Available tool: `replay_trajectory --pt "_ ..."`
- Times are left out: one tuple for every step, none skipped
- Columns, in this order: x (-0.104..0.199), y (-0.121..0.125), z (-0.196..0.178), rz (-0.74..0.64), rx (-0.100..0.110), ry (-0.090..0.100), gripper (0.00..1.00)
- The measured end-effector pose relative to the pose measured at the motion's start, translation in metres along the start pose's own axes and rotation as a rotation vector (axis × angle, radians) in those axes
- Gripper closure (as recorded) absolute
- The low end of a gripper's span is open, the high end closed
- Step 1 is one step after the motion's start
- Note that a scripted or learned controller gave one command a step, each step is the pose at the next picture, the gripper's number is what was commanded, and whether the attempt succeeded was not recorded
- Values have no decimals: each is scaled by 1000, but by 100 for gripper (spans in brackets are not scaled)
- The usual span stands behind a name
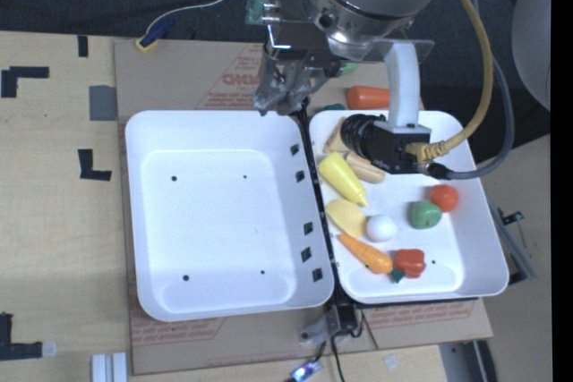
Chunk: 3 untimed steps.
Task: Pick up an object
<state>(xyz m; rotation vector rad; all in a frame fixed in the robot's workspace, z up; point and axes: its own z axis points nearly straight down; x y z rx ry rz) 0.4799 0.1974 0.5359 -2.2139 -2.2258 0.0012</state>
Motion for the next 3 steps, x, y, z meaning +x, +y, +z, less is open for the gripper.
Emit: replay_trajectory --pt "-12 87 2 7 -4 -2 100" --pt "-9 25 0 2 0 -1 100" --pt "-9 3 1 4 0 -2 100"
